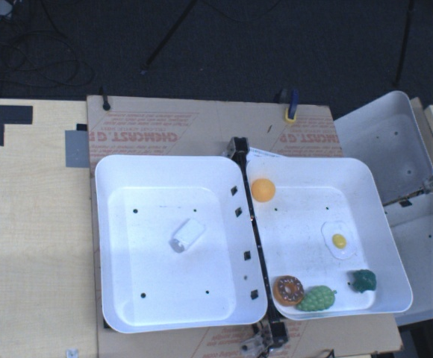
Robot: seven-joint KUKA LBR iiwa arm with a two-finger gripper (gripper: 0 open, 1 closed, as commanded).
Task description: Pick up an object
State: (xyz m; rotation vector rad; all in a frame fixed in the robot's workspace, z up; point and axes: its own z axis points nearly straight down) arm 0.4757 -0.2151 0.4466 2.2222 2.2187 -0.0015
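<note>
The arm comes in from the right of the frame, so the right bin (384, 222) is nearer. The orange ball (263, 190) sits alone at that bin's upper left. I cannot tell if the tool is open or closed.

Lab bench: twin white bins (168, 171) on clamped cardboard (201, 129) (cables behind)
</note>
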